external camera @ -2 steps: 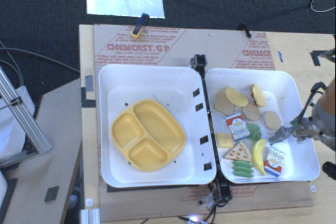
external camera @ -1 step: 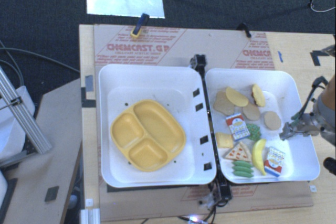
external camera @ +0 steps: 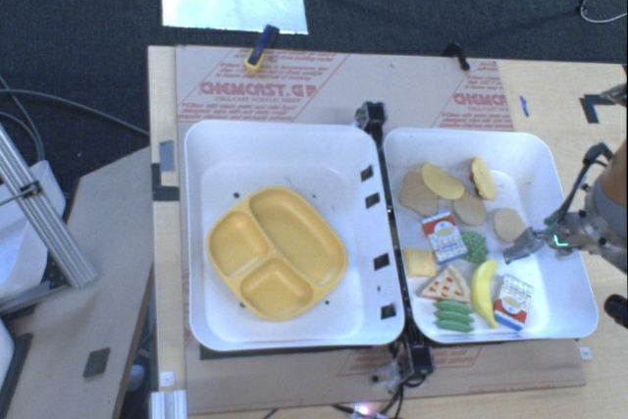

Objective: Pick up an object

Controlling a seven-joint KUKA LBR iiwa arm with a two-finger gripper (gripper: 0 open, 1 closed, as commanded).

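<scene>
The right bin (external camera: 564, 201) holds several toy foods: tan and yellow slices (external camera: 442, 182), a red and white carton (external camera: 444, 236), a green leafy piece (external camera: 475, 245), a pizza wedge (external camera: 444, 286), a banana (external camera: 483, 289), green pea pods (external camera: 451, 314) and a second carton (external camera: 512, 299). My gripper (external camera: 522, 248) reaches in from the right and hangs over the bin's right half. It is just below a tan slice (external camera: 508, 224) and above the second carton. I see nothing held in it.
The left bin (external camera: 226, 152) holds a yellow divided tray (external camera: 278, 252). A black divider with clips (external camera: 378, 201) runs between the bins. Cardboard (external camera: 294, 83) lies under both bins, with a blue and yellow tool (external camera: 260, 49) at its back edge.
</scene>
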